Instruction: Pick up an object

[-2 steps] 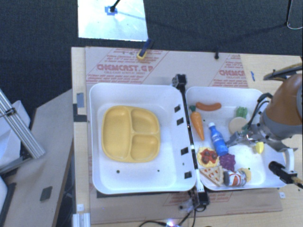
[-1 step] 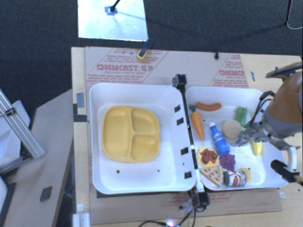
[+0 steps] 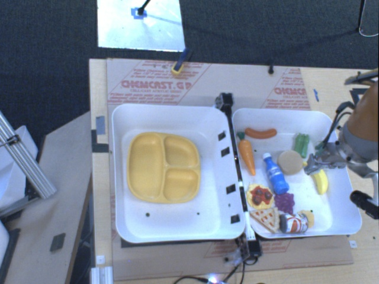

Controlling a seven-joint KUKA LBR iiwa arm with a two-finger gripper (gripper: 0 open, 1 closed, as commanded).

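While the arm [image 3: 361,129] reaches in from three o'clock, its gripper [image 3: 320,158] hangs low over the right bin [image 3: 340,218], right above the top end of a yellow banana [image 3: 321,182]; whether the fingers are spread or closed I cannot tell, since the wrist hides them, and nothing is seen between them. Toward nine o'clock from the banana, close by, lies a round tan biscuit [image 3: 291,161], with a green piece [image 3: 302,144] at its one o'clock. A blue bottle [image 3: 275,174] lies tilted just beside the biscuit at its eight o'clock. An orange carrot [image 3: 247,156] lies near the bin's left wall, and a sausage [image 3: 260,133] sits at twelve o'clock from the bottle. Toward six o'clock are a small pizza [image 3: 259,196], purple grapes [image 3: 285,202], a sandwich wedge [image 3: 266,219] and a can [image 3: 294,223] on its side. In the left bin [image 3: 136,223] rests a yellow divided plate [image 3: 163,167], well apart from the gripper
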